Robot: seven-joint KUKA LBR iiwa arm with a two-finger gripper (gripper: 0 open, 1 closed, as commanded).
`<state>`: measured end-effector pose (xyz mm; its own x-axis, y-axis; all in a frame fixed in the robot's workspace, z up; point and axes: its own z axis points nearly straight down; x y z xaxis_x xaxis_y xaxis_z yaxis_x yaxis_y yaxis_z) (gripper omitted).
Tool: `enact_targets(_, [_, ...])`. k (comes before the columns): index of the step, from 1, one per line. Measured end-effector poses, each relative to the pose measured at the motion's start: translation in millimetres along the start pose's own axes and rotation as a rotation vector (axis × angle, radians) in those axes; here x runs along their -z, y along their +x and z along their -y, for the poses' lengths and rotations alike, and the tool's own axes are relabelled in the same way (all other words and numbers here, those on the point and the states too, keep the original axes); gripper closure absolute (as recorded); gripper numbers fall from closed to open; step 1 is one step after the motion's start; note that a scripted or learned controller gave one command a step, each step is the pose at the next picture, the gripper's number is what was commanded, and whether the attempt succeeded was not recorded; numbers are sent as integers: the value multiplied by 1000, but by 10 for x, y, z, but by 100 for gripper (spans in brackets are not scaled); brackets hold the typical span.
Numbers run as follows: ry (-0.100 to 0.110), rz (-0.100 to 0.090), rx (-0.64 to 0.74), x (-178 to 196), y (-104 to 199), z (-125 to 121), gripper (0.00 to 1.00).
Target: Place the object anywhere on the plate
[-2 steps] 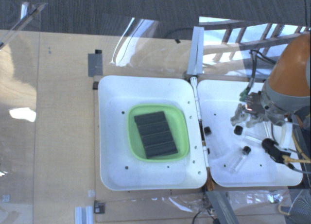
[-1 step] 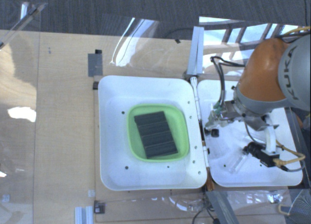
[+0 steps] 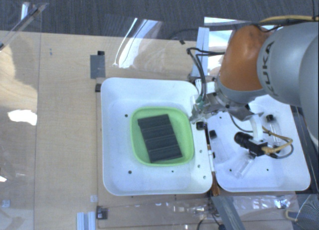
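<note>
A dark ridged block (image 3: 159, 138) lies on the green plate (image 3: 136, 124). Just right of the plate hangs the gripper (image 3: 199, 110); whether it is clenched or released cannot be told. The grey arm (image 3: 294, 69) reads "KUKA".

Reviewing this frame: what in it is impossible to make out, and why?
1. End effector, camera view: mostly covered by the arm above it; whether it holds anything is unclear.
2. Right bin: its far part is hidden under the arm.
3. Small black item near that bin's left rim: too small to identify.
4. Dark ridged block on the green plate: what it is cannot be told.
</note>
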<state>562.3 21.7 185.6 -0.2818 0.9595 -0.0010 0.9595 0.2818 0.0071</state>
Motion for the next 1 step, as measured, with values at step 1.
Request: enact_targets(1, [0,0,-1,2,-6,1,0])
